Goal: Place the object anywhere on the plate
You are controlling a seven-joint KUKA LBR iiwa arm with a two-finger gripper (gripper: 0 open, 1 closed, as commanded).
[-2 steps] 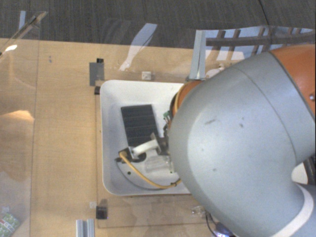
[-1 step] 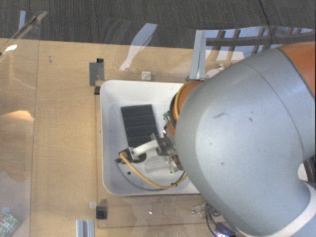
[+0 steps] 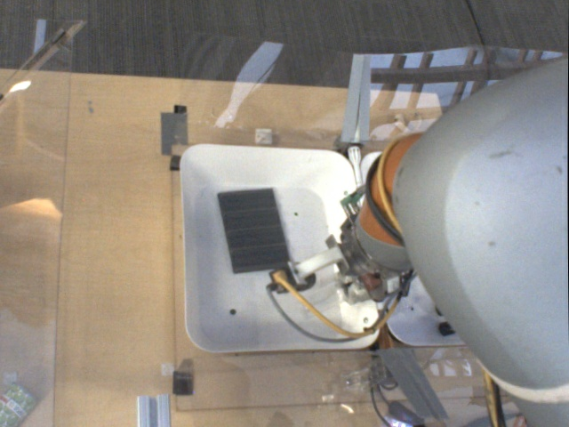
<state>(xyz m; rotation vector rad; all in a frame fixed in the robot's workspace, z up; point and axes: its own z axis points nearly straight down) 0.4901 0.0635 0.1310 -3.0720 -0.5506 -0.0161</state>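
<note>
Black ribbed slab (image 3: pixel 253 229) lay flat in left bin (image 3: pixel 204 314), gripper (image 3: pixel 360 278) over bin's right side, grip state undeterminable.

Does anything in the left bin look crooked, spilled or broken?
Only slightly: the dark ribbed slab lies flat but a little askew, its edges not parallel to the walls of the left bin. Nothing looks spilled or broken.

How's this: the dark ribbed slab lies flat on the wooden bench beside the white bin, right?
Not quite. The camera view shows the dark ribbed slab lying flat inside the white bin, on its floor, not on the bench beside it.
</note>
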